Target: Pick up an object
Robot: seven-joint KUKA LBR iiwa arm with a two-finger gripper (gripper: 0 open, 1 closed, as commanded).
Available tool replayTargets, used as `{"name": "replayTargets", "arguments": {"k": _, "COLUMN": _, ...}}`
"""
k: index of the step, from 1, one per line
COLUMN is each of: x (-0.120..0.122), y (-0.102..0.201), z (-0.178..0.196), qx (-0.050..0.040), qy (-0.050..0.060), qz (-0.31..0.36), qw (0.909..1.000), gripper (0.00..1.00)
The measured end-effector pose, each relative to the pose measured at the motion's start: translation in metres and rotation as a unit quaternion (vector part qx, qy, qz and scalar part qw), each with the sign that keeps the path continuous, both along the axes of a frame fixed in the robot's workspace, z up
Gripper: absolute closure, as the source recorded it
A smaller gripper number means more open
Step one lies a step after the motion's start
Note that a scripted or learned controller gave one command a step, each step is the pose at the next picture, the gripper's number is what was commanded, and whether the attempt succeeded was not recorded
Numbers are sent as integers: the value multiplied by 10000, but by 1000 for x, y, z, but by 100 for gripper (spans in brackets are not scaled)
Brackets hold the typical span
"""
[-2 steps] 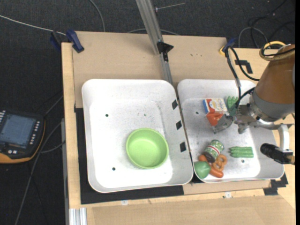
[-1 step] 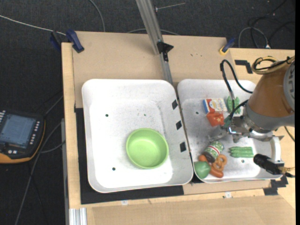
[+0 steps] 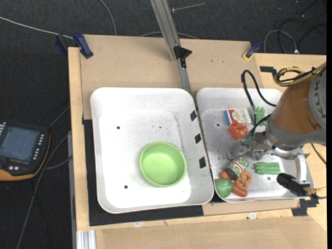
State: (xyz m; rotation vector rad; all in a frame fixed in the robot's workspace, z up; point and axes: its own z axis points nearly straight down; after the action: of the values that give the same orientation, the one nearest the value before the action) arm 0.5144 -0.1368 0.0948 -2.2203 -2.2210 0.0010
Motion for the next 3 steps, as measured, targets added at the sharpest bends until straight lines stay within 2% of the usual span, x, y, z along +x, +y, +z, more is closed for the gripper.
{"name": "replayTargets", "arguments": {"k": 1, "x": 1, "y": 0, "z": 11, "qx": 0, "qy": -11, "qz": 0, "qw": 10000, "gripper": 100}}
{"name": "replayTargets", "arguments": {"k": 2, "x": 3, "y": 0, "z": 53, "qx": -4, "qy": -24, "qz": 0, "qw": 10000, "gripper": 100}}
{"name": "replayTargets", "arguments": {"k": 3, "x": 5, "y": -2, "z": 116, "qx": -6, "qy": -37, "qz": 1, "qw": 10000, "gripper": 100}}
